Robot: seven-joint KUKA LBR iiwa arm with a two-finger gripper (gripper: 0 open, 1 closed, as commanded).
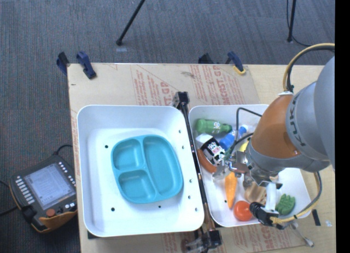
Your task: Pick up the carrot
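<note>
We see the carrot [231, 189] lying in the right bin [306, 183], our arm [284, 134] just beside it; whether the jaws are clenched, we cannot tell.

Two shallow white plastic bins sit side by side on a pale wooden bench [147, 82]. The left bin [87, 164] holds a light blue three-compartment plastic tray [146, 168], lying flat near its middle. The right bin [219, 213] is crowded: a slim orange carrot [231, 189] lies lengthwise near its centre, a green plastic bottle [212, 126] rests at the far left corner, a small black-and-white cow figure [214, 150] sits just left of the arm, a round red-orange tomato-like ball [242, 210] lies near the carrot's tip, and a green leafy toy [285, 203] lies to the right. The grey arm with its orange band [279, 131] reaches in from the right, its gripper [247, 176] low over the bin just right of the carrot.
</note>
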